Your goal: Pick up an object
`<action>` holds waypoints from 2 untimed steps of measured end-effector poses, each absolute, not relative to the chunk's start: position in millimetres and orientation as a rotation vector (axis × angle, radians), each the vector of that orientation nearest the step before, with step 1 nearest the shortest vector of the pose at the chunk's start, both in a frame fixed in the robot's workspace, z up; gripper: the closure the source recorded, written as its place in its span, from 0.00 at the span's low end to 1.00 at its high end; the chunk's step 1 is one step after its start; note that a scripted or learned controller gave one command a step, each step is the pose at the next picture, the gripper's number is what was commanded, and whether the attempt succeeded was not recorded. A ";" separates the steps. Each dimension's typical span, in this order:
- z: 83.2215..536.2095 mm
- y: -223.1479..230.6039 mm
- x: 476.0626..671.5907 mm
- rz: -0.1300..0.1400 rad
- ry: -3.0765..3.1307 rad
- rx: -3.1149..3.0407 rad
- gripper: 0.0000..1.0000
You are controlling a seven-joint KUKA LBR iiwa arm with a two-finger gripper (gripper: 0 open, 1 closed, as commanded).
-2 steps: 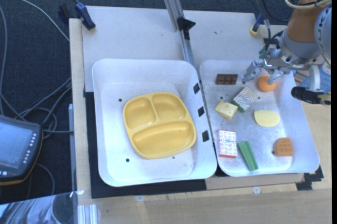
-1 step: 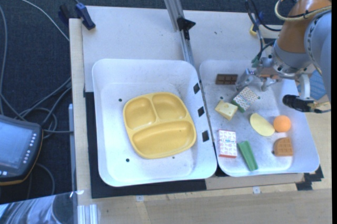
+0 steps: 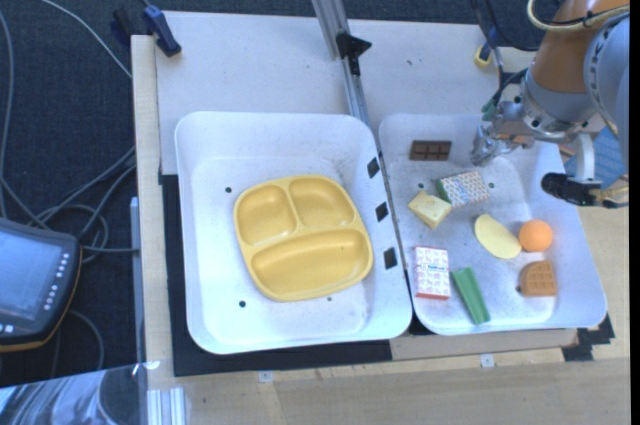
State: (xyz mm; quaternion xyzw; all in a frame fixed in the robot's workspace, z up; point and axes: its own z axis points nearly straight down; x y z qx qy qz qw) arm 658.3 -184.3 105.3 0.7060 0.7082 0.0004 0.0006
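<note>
Over the right bin's (image 3: 590,285) far edge, the gripper (image 3: 487,148) is hanging low from the grey arm (image 3: 575,63), its tip sitting just beside the brown chocolate bar (image 3: 430,150) and a little above the patterned box (image 3: 464,187). Whether anything is sitting between its tips, or how wide they are parting, cannot be told from this slant. Lying loose in that bin are a yellow cheese wedge (image 3: 429,209), a yellow oval piece (image 3: 496,236), an orange ball (image 3: 536,235), a brown waffle (image 3: 538,279), a green stick (image 3: 470,295) and a red-and-white carton (image 3: 432,272). A yellow divided plate (image 3: 302,237) is resting in the left bin (image 3: 200,213).
</note>
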 end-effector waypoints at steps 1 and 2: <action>158.6 -193.9 657.8 0.006 2.217 2.216 1.00; 205.6 -187.6 661.8 0.007 2.219 2.214 1.00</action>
